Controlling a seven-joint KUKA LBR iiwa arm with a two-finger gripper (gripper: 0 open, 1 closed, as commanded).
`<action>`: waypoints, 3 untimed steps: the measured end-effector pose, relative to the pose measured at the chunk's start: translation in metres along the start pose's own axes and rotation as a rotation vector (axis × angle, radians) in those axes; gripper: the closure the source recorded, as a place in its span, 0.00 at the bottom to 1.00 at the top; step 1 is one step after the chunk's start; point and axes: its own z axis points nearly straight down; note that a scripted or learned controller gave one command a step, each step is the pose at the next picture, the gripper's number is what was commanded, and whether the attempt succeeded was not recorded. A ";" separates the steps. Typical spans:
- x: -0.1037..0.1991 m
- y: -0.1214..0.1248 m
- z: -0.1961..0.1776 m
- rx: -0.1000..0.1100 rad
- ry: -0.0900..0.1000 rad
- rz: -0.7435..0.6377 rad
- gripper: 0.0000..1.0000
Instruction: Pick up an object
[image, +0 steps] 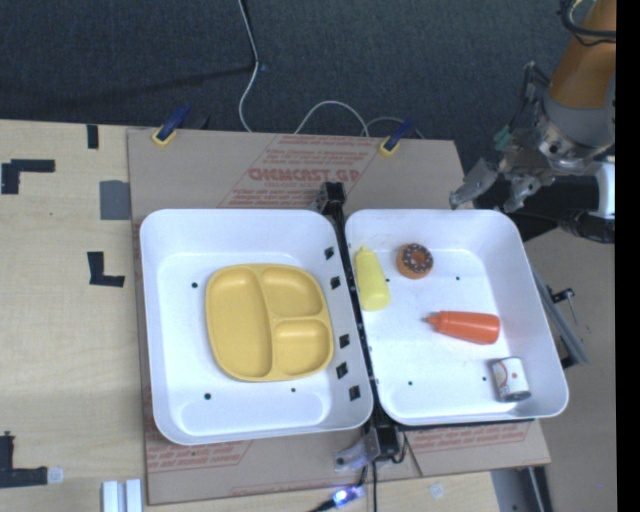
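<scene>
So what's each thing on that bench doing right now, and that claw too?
Yellow divided plate: flat in the left bin.
Yellow bottle: lying by the right bin's left wall.
Doughnut: flat, apart from the rest.
Orange carrot: on its side.
Small can: on its side, near corner.
Gripper: raised beyond the right bin, jaws open, holding nothing.

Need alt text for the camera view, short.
Two white bins side by side: the left bin holds a yellow divided plate; the right bin holds a yellow bottle, donut, orange bottle and small can. The gripper hovers open beyond the right bin's far corner.
</scene>
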 end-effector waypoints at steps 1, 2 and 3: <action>0.001 0.002 -0.010 -0.013 -0.002 -0.004 0.00; 0.002 0.001 0.055 -0.008 -0.003 -0.003 0.00; 0.001 -0.004 0.119 -0.008 -0.003 -0.003 0.00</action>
